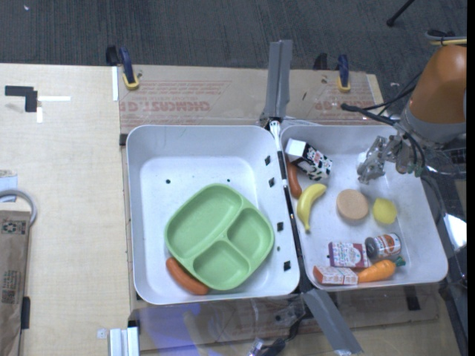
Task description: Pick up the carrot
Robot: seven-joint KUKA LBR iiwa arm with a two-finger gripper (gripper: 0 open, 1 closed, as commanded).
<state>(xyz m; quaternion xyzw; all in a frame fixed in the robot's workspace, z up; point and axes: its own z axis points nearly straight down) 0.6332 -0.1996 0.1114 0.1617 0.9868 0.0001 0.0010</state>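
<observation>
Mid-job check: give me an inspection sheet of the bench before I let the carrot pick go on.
Surface: two white bins side by side, left bin and right bin, on a cardboard-covered bench.
Job's things: carrot lies at the right bin's near edge, beside a small can and two cartons.
Clutter: right bin also has a banana, cow-print carton, tan disc, lemon and a sausage; left bin has a green divided plate with another sausage beside it.
Grippers: gripper hovers over the right bin's far part, apart from the carrot.
Cables: dark cables near the wrist.
Surroundings: two clamps at the far edge.
</observation>
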